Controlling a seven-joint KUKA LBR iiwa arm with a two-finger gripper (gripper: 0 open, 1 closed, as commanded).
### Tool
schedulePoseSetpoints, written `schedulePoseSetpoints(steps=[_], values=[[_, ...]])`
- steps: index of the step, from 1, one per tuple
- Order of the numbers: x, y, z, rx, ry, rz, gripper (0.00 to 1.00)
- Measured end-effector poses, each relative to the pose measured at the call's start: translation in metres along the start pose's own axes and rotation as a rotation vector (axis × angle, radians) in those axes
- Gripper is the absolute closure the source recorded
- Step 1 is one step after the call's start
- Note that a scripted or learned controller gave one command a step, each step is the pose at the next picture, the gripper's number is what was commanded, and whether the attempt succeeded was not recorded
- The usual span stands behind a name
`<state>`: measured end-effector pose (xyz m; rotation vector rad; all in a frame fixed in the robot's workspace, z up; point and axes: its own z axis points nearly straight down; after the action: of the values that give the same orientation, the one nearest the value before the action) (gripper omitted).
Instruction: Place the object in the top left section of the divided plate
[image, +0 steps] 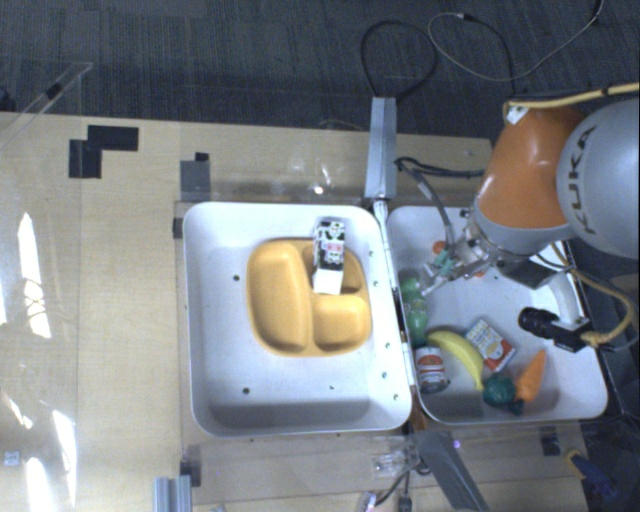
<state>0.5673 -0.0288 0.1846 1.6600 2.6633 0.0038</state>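
Across the far right corner of the yellow divided plate (305, 300), the small carton (329, 257) lay on end, its black-and-white printed top toward the plate's rim and its white body pointing inward. It rested in the upper right compartment as the camera sees it, partly over the edge. Judged against the task, placement looked made, though whether that section counts as top left depends on how the plate is read; I noted this as unresolved. The plate sat in the left bin (215, 330). My pincer (452, 262) hung over the right bin (590, 395), well apart from the carton; I could not tell its state. Below it lay a banana (460, 355), a can (432, 368) and a carrot (532, 372).
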Motion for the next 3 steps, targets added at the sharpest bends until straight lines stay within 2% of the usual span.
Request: schedulePoseSetpoints(steps=[1,2,3], values=[[-0.034,-0.070,-0.006,0.001,0.000,0.172,1.00],[-0.071,-0.120,0.033,0.002,0.000,0.503,1.00],[-0.115,-0.142,-0.002,0.002,-0.002,0.780,1.00]])
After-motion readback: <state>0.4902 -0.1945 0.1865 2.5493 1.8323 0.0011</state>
